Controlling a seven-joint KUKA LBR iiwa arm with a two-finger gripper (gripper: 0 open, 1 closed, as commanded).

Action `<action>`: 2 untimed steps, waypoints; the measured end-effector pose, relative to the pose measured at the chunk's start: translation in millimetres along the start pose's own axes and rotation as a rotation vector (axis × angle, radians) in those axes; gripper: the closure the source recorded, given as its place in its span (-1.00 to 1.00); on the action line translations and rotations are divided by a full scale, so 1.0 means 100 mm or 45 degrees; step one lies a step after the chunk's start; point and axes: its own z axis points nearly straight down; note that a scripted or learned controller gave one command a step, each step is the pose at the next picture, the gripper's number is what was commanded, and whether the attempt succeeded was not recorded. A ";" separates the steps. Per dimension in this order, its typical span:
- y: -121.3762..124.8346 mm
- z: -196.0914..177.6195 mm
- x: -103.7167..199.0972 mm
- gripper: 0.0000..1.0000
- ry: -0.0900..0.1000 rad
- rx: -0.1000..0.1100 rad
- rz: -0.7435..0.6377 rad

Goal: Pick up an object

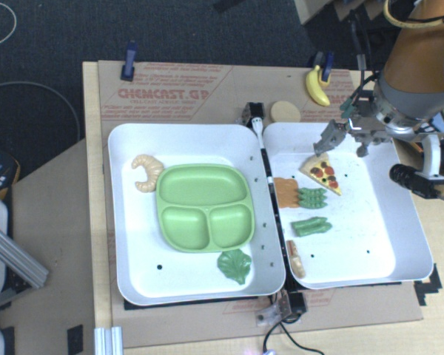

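My gripper hovers over the far part of the right bin. Its two fingers are spread apart with nothing between them, so it is open. Just below and left of it a pizza slice lies on the bin floor. Nearer the dividing wall lie an orange cracker, a ridged green piece, a green pod and a small brown stick.
The left bin holds a green divided plate, a croissant and a leafy green piece. A banana and a beige disc rest on the board behind the bins. The arm fills the upper right.
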 end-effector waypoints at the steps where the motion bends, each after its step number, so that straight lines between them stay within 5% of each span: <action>1: 0.05 -2.04 -0.20 -1.00 -0.008 -0.030 0.000; 2: -0.43 -2.41 0.14 -1.00 -0.001 -0.013 -0.004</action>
